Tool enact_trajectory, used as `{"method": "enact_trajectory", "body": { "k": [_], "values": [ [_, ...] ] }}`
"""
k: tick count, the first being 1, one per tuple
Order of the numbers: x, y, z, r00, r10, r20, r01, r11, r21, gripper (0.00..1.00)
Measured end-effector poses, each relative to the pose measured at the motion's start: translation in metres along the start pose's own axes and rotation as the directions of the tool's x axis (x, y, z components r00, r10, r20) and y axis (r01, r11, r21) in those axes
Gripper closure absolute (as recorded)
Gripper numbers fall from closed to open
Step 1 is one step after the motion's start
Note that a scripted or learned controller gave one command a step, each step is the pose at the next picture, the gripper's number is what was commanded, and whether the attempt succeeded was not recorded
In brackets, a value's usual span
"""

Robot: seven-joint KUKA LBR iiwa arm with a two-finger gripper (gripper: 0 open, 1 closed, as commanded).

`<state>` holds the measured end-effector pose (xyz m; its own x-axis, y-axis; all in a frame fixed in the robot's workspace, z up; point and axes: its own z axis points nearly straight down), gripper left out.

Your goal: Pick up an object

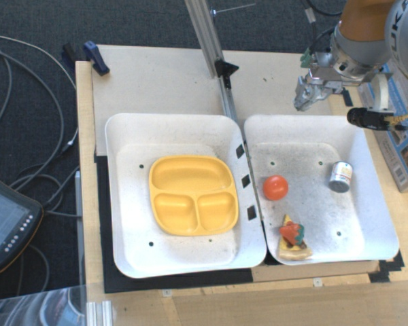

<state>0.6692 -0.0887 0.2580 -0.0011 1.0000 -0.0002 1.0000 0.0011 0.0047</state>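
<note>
Above the far edge of the right bin (pixel 367 145), our gripper (pixel 307 99) hangs over the bare bench top, just outside the bin's rim. We see nothing between its fingers, and at this size and angle we cannot tell how the jaws stand, so we leave that point undecided.

We judge that the task is at its beginning: no object is lifted. All things that we could pick lie on the bin floors. On the right side we see an orange ball (pixel 275 187) near the dividing wall, a small metal can (pixel 340 176) lying on its side toward the outer wall, and a piece of toy food (pixel 294 240), yellow with red on top, close to the near rim. These three are well apart from each other, which should leave room for the fingers around any of them. The left bin (pixel 122 182) bears a yellow divided plate (pixel 193 194), flat on the floor.

What is left, in our judgement, is nearly everything: to choose one object, to bring the gripper over the bin and down, to close on the object, and to raise it clear of the floor.
</note>
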Motion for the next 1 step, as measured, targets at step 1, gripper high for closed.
{"method": "enact_trajectory", "body": {
  "k": [1],
  "values": [
    [0.0511,-0.0098,0.007,1.0,-0.005,-0.003,0.005,1.0,0.007,1.0]
  ]
}}
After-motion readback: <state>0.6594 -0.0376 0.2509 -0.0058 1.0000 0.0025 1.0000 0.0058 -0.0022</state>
